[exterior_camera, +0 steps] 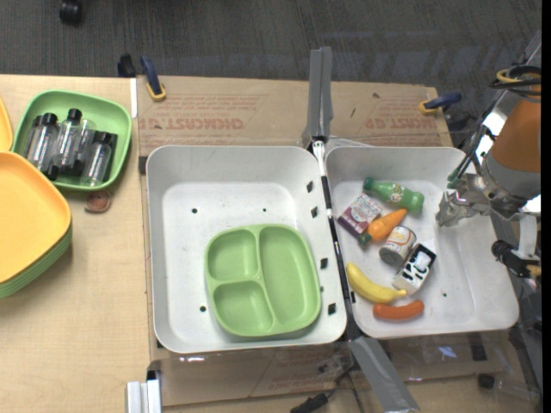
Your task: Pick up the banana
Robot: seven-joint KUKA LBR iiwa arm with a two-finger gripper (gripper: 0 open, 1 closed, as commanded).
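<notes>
Cardboard-lined bench (215,114), grey carpet (258,15) beyond

Arm (521,144) cut by rt edge

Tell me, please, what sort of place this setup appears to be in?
Probably a robotics lab: two white bins on a cardboard-covered bench, toy food such as a banana, and office carpet behind.
</notes>
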